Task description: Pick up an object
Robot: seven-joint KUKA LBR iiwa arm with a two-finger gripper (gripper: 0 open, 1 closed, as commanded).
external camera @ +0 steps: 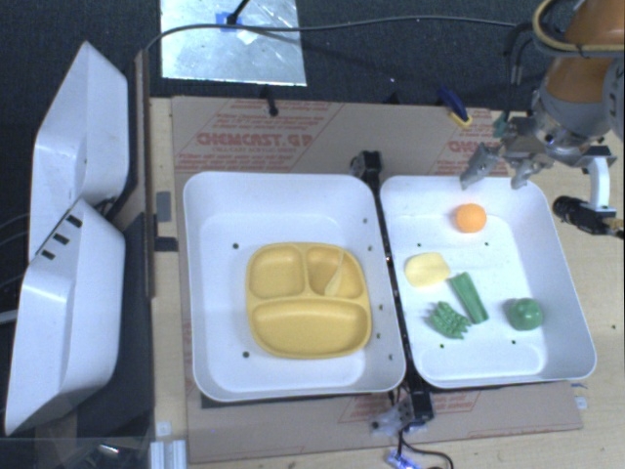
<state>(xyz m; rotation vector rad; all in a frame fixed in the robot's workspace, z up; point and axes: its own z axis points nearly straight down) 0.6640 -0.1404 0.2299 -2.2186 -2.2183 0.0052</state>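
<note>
**Fig. 1 — Hand over the far rim of the right bin, nothing grasped**

As you look down on the counter, the hand hangs at the far edge of the right bin, w/ its two fingers spread apart and nothing between them. The orange ball lies in that bin, near the hand but not touching it. Closer to you, approx. mid-bin, sit a pale yellow piece, a long green piece just beside it, a ridged green piece and a round green object, the last set apart toward the right wall. The left bin holds a yellow divided tray, upright, w/ three compartments.
</note>
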